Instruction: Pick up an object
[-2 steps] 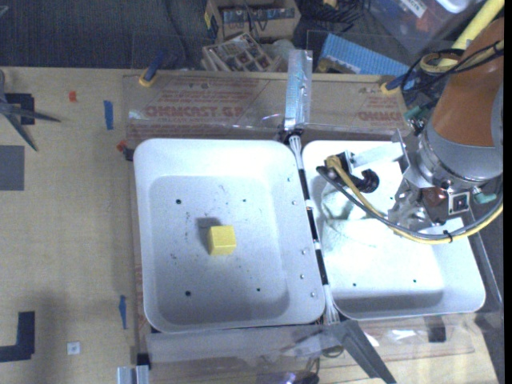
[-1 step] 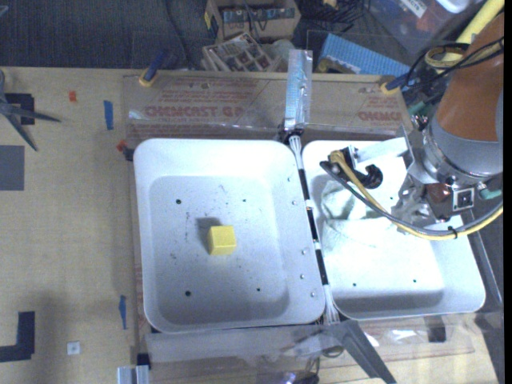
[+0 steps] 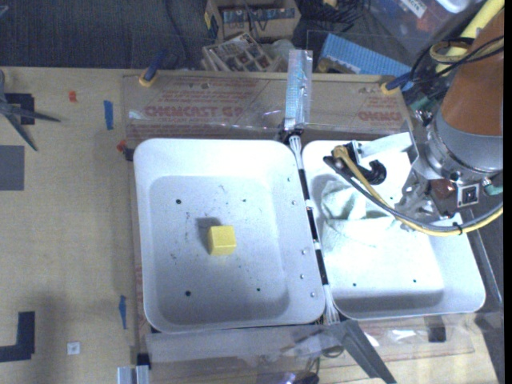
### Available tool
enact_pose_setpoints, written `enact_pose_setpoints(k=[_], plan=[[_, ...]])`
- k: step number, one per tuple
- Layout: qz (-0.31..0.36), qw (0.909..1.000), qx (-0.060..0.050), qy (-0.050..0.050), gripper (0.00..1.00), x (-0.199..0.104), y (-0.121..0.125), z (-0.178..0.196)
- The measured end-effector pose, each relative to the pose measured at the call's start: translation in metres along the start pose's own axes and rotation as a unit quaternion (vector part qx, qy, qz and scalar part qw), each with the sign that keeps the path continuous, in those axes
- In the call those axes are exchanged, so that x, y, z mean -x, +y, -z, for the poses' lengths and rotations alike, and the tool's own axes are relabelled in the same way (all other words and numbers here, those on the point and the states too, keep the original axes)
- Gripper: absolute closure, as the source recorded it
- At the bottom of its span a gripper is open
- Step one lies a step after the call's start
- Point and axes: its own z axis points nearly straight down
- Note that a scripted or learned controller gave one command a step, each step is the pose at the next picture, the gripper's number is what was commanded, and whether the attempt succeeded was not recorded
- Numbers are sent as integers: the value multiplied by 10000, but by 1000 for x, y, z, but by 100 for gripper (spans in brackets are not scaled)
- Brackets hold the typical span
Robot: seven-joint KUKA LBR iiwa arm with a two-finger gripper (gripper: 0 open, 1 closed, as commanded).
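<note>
The yellow block [image 3: 222, 239] sits alone on the floor of the left bin [image 3: 160, 166], a little left of centre, with a small shadow on its upper left side. Dark specks are scattered over the bin floor around it.

Over in the right bin [image 3: 460, 298], a crumpled pale cloth [image 3: 344, 206] with greenish tints lies against the left wall, towards the far side. The arm [image 3: 472, 118] reaches in from the right, orange band above the grey wrist, and it hangs over the right bin's far right part. The gripper [image 3: 420, 198] is down low beside the cloth, well apart from the yellow block, which lies across the divider in the other bin. Whether the gripper is released or clenched, I cannot tell: the wrist body and a looping yellow cable [image 3: 376, 190] cover it from this angle.

The wooden tabletop [image 3: 64, 214] stretches off to the left, with bits of blue tape [image 3: 108, 114] on it.
</note>
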Motion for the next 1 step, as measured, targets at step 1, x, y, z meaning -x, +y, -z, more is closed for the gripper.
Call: enact_pose_setpoints(k=[1], plan=[[-13, 10000, -2, -6, 100, 0, 1, 9]])
